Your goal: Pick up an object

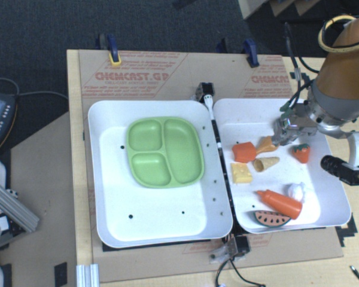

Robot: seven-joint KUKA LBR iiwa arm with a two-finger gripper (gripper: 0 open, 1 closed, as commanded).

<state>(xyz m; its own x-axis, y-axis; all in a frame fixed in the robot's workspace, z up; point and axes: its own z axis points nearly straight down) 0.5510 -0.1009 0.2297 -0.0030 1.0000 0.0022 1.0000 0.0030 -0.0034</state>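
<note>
Green moulded three-part plate (166, 151) lies in the smooth left bin (107, 220); tool (285, 131) grip unreadable above glossy toy food.

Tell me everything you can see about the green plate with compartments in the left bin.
The light green divided plate looks like matte plastic, roughly square with rounded corners. Raised ridges split it into three compartments: two smaller ones on the camera view's left, stacked, and one long one on the right. All three hold nothing. It lies flat, slightly rotated, in the upper middle of the left shallow white bin, touching only the bin's floor.
</note>
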